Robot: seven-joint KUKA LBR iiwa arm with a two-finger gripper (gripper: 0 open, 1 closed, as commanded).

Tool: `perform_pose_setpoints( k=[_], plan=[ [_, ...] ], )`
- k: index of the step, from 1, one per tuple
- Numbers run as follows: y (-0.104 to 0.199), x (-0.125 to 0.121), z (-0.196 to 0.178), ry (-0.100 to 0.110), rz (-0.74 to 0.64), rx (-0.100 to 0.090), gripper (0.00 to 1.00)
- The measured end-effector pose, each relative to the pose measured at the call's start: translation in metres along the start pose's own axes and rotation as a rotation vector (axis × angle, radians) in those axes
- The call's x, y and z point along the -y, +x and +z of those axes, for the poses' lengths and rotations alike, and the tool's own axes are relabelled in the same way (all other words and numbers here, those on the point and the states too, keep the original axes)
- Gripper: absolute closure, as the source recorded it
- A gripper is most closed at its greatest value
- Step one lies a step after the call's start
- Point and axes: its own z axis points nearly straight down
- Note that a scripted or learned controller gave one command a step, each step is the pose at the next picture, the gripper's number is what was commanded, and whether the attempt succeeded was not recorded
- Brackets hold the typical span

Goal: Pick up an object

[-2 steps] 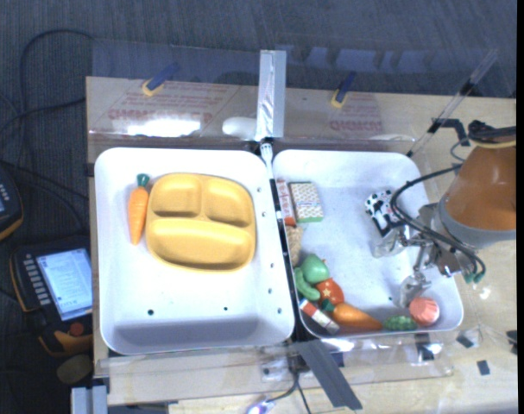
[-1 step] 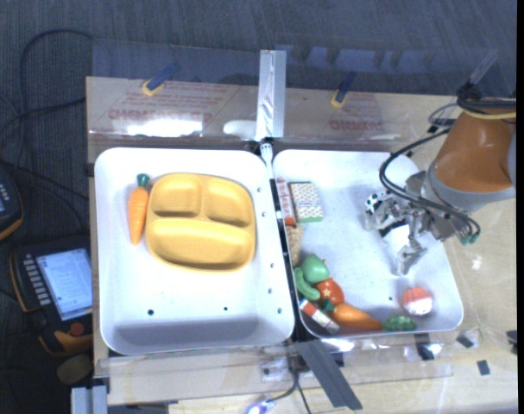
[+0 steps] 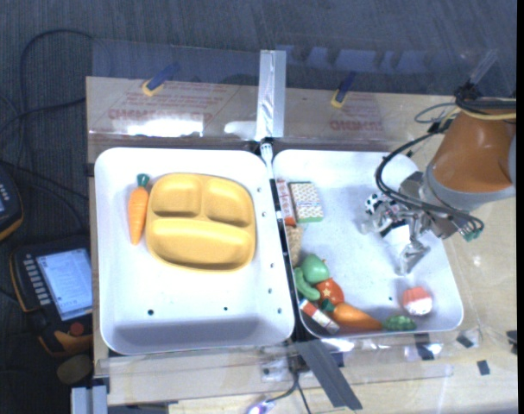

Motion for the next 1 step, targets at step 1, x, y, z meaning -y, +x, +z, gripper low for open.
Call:
perform_pose_setpoints(
  k=[1],
  plan=[
    [-0.0134,0.0067,-0.0032,-0.011,-0.362,-0.003,0.0]
  ],
)
